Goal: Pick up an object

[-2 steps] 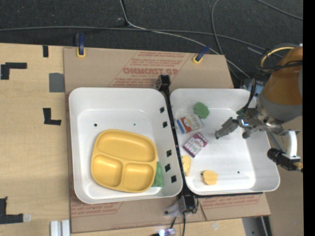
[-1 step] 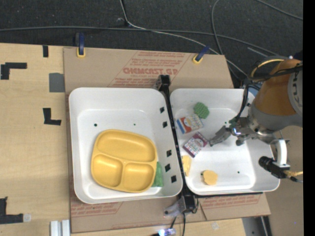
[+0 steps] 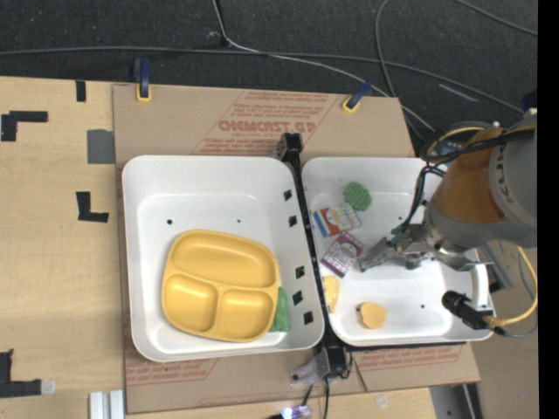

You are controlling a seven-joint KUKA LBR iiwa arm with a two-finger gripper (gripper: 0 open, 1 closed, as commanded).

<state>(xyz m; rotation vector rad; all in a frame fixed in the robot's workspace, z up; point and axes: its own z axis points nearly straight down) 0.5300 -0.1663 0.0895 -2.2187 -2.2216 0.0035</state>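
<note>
From above, we see the pincer low in the right bin, its opening unclear, tips at a purple-printed packet — light, thin, slippery, we judge — best pinched across an edge.

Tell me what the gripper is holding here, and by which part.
Cannot be told: the grey two-finger gripper sits low in the right white bin, beside a purple-and-white packet.
</note>
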